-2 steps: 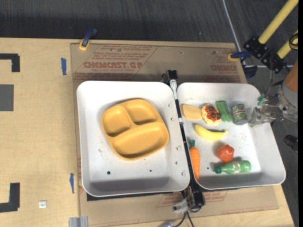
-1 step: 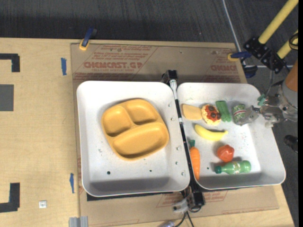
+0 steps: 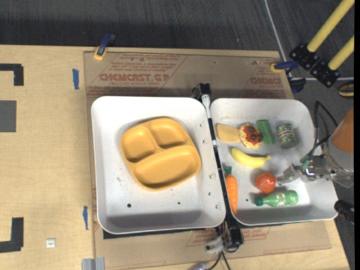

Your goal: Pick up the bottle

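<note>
In the camera view, the green plastic bottle (image 3: 277, 198) lies on its side near the front of the right white bin (image 3: 306, 112), long axis left-right. The metal two-finger gripper (image 3: 292, 172) hovers just behind it, holding nothing; its opening I cannot tell.

Cardboard sheet (image 3: 185, 72) under bins: red print "CHEMCAST GP" at 11 o'clock from left bin (image 3: 107, 151), smaller red lines above and below it too blurred to read. Same red print at 1 o'clock corner, cut short, illegible. Can (image 3: 286, 134) label unreadable.
</note>
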`<state>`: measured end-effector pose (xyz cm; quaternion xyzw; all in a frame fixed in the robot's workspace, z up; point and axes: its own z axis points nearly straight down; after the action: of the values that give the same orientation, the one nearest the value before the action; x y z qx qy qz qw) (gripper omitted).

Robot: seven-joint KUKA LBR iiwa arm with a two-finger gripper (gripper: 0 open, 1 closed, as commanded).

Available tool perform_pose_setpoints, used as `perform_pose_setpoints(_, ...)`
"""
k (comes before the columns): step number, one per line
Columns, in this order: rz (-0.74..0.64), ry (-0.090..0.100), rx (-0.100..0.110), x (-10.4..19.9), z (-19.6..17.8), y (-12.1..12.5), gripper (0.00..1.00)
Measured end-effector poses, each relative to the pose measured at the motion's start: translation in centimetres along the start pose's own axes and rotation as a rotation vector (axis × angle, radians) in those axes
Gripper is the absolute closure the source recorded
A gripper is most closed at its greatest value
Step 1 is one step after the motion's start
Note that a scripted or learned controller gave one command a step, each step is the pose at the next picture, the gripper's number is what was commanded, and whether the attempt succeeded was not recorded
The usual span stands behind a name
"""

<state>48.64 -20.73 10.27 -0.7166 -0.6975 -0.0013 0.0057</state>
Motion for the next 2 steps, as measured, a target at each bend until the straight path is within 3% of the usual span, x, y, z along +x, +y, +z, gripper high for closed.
perform_pose_setpoints(1,-0.050,-0.011,-0.009,0.1,-16.1,8.1,0.00)
perform_pose_setpoints(2,-0.084,-0.010,-0.005,-1.5,-7.4,2.0,0.00)
